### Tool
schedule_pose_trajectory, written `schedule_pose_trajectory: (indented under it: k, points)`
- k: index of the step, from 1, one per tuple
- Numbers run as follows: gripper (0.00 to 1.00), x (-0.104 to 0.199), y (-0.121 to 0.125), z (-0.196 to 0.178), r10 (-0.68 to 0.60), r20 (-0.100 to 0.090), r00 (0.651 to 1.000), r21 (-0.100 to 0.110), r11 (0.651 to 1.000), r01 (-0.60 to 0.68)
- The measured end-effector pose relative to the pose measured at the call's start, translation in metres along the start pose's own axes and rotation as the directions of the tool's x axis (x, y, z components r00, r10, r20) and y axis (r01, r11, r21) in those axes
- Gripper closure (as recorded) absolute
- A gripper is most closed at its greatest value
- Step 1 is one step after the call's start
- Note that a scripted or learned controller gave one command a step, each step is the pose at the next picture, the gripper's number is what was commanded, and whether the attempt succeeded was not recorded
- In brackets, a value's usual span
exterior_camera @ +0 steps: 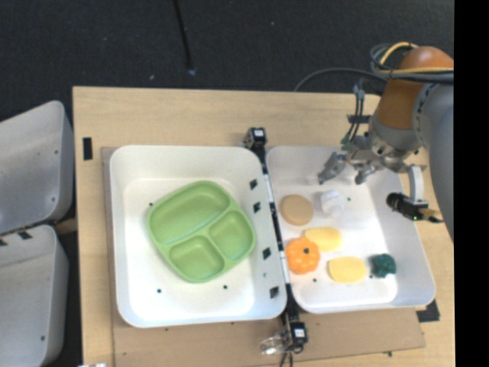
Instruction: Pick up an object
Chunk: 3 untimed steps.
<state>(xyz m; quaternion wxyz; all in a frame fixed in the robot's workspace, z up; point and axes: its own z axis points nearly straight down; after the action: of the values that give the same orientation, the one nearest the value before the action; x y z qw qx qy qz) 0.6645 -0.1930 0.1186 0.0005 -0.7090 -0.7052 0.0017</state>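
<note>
Nearest the camera, an orange pumpkin [302, 256] is flanked by yellow pieces [347, 269]. No legible writing is seen. Gripper [345, 171] is spread open, holding nothing, above a white object [331, 201].

The wooden surface [176, 113] carries two white bins: the left bin [137, 297] and the right bin [397, 281], touching at its middle.

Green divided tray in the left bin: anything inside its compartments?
The green divided tray shows three compartments, all bare green plastic, nothing lying in them. It rests on the left bin floor; whatever lies under the tray is covered.
</note>
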Motion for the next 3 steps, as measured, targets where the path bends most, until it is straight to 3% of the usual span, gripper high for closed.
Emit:
schedule_pose_trajectory:
  k: [1,3]
  points:
    - [1.00,-0.001,0.001,-0.015,0.000,0.002,1.000,-0.006,1.000,0.000]
    - [1.00,-0.013,-0.001,-0.124,-0.005,0.002,1.000,-0.011,1.000,0.005]
